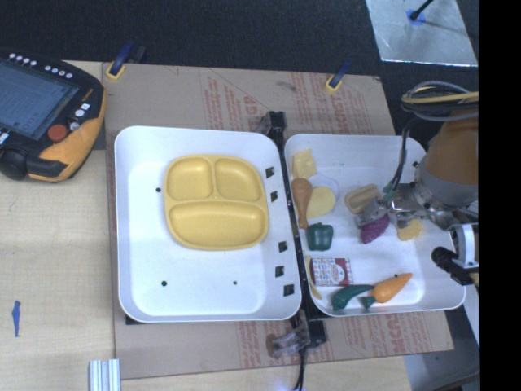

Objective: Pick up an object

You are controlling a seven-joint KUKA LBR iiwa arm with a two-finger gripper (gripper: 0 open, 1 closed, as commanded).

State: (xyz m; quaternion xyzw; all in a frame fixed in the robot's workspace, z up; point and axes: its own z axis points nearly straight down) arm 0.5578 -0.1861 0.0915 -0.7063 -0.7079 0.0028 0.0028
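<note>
Down in the right bin [407, 149], the claw [381, 215] sits low over a purple toy [374, 230]; whether it is wide or closed is impossible to tell. A tan block [361, 196] lies just behind it, a carrot [391, 287] nearer the front rim.

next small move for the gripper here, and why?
Probably a short descent onto the purple item. The gripper sits low in the right bin, right at that item's upper edge, with the tan piece just beside it. Nothing visibly sits between its fingers, so no grasp yet. Whether it already touches the purple item is unclear from this slant.
</note>
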